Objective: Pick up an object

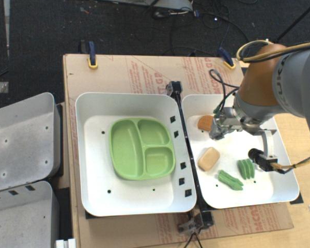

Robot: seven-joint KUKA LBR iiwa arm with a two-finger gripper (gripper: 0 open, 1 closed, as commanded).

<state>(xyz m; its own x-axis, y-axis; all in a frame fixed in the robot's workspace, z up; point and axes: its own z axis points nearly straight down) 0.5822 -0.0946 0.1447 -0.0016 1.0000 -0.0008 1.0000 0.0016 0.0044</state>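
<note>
Over the right bin [279,190] the gripper [218,129] hangs beside an orange piece [205,122]; whether it is clenched, I cannot tell. Red print on the cardboard [139,74] is probably lettering, too faint to read.

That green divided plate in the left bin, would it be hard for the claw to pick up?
Probably awkward. The green divided plate lies flat in the left bin, so only its thin rim offers a grip. It looks like smooth, stiff plastic, likely light but slippery. Being wide, it might tilt if lifted by one edge.
</note>
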